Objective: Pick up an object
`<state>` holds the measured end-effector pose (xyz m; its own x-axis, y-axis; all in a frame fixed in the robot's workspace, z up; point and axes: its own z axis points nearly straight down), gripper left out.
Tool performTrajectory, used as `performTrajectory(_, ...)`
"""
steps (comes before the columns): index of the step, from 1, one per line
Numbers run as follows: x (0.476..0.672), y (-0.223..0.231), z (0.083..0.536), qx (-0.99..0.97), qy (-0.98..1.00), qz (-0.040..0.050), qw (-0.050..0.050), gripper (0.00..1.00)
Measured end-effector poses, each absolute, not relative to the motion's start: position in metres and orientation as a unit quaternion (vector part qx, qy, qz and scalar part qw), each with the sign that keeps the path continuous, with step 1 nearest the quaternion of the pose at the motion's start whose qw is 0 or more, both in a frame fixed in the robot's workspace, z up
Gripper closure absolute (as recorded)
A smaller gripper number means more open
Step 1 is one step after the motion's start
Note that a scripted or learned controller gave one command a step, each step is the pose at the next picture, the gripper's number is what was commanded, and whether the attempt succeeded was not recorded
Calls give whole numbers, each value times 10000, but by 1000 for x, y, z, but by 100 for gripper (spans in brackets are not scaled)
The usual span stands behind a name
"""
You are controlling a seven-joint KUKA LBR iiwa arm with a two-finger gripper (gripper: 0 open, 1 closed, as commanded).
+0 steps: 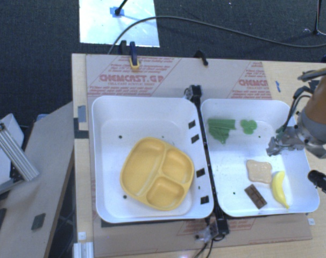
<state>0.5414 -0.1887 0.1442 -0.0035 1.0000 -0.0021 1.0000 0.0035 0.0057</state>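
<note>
Over the right-hand bin [300,195], near its right wall, the end effector [277,145] hangs at the tip of the grey arm [319,117], which reaches in from the counter's right side. It sits above bare white floor, with the toast slice [259,171] just below and to its left, and nothing shows between its tips. The metal parts blur together at this slant, so I cannot tell whether it is spread or pressed together.

The candidates for picking all lie in this right bin. The toast slice rests flat near the middle of the lower half, the yellow banana [280,188] lies just beside it on the right, and the brown chocolate bar [255,196] lies just below the toast, near the front wall. Two green pieces sit farther back: a leafy bunch [221,128] and a smaller green clump [248,126], near each other but apart. This scatter probably suits a grasping trial, since most pieces have free space around them.

The left bin [106,144] carries a yellow divided tray [157,173], tilted a little against its floor and well apart from the arm. The wall between the bins [203,155] and the right bin's own rim seem the main limits on approach. The toast, banana and chocolate lie close enough that a descent on one may nudge a neighbour.
</note>
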Motion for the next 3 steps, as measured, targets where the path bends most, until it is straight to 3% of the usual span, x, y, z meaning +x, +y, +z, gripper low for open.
performTrajectory(2,554,-185,244,7050,7092,19,35,100)
performTrajectory(3,559,-144,242,7042,7100,8,11,100)
